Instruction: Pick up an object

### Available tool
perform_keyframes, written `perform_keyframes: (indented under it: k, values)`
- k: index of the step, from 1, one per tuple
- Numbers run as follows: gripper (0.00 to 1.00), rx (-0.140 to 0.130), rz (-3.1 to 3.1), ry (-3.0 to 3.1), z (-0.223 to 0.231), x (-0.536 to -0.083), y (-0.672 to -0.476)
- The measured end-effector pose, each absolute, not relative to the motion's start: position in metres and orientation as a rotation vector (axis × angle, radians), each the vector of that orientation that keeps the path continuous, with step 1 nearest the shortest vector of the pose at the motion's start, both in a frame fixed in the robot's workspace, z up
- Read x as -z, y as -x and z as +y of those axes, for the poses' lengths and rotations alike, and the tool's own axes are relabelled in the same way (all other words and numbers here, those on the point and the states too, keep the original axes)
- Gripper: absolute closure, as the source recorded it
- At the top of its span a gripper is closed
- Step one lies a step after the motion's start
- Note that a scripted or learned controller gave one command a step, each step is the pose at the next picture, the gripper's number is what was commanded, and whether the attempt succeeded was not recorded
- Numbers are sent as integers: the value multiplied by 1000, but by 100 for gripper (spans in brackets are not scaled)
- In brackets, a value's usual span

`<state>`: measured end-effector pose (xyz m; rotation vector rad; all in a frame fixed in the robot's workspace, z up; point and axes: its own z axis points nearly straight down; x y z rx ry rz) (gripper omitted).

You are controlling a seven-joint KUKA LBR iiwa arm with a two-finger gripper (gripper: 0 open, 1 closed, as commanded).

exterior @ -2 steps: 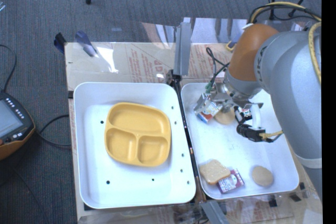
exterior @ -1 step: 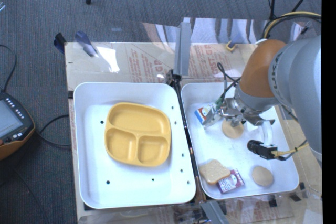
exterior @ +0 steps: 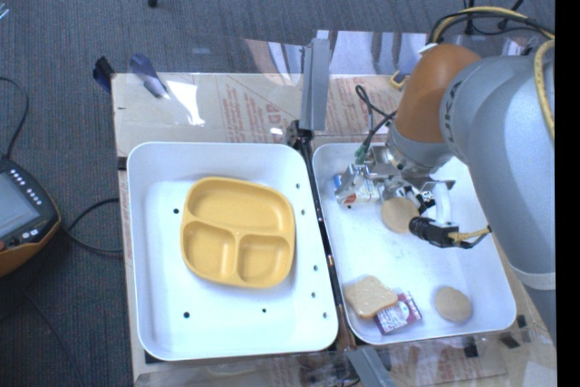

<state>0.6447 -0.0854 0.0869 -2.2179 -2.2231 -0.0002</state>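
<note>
My gripper is low in the right bin, near its back left corner, below the arm's orange band. A round tan disc lies just to the right of the gripper, partly under the wrist. Near the bin's front lie a slice of toast, a small red packet touching the toast, and a second tan disc. Whether anything sits in the gripper is hidden by its own body.
The left bin holds a yellow divided tray lying flat at its middle. A grey upright post stands behind the seam between the bins. The big grey arm covers the right bin's far right side.
</note>
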Motion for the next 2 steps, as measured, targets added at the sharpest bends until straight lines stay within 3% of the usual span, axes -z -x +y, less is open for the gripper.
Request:
perform_keyframes:
  k: [1, 2]
  values:
    - [100, -8, -2225, 2210, -85, -94, -644]
    - [100, 10, -2230, 2222, -59, -236, -634]
